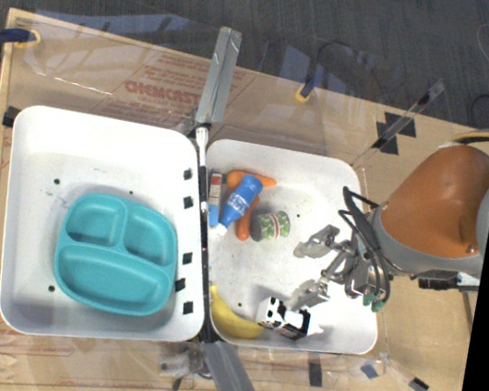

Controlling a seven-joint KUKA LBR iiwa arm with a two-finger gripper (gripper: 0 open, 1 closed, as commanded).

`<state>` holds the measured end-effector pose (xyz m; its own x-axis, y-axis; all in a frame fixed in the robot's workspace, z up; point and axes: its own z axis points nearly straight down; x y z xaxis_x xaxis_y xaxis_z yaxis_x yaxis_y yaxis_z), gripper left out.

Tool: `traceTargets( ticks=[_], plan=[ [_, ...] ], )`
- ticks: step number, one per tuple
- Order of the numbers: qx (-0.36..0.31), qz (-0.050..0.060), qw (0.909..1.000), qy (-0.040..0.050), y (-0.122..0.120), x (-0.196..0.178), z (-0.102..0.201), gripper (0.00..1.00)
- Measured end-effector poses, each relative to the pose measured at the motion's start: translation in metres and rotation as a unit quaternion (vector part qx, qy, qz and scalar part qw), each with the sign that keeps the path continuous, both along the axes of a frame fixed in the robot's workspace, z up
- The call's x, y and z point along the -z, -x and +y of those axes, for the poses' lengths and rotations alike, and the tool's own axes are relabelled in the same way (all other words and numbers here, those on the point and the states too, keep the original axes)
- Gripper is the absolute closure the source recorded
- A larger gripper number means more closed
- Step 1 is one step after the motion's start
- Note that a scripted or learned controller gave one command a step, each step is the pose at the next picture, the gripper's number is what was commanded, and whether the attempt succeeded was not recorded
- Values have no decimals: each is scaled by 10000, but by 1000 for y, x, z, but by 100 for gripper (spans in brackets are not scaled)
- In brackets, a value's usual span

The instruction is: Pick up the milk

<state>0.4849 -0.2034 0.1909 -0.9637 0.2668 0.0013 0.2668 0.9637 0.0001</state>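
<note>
Jaws standing wide open, nothing between them; gripper is hovering over the bare floor of the right bin, centre-right of frame. Milk, the black-and-white carton, is lying at that bin's lower edge, just below the lower finger. Banana is sitting just left of it. Blue bottle, carrot and green can are clustering at the bin's upper left. Teal divided plate is sitting in the left bin.
</note>
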Motion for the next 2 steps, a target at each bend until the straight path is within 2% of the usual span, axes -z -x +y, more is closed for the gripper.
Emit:
traceTargets(
  ticks=[1,2],
  plan=[
    [-1454,-48,9894,28,6,-106,-3,0],
    [-1450,-45,9894,27,6,-105,-3,0]
  ],
)
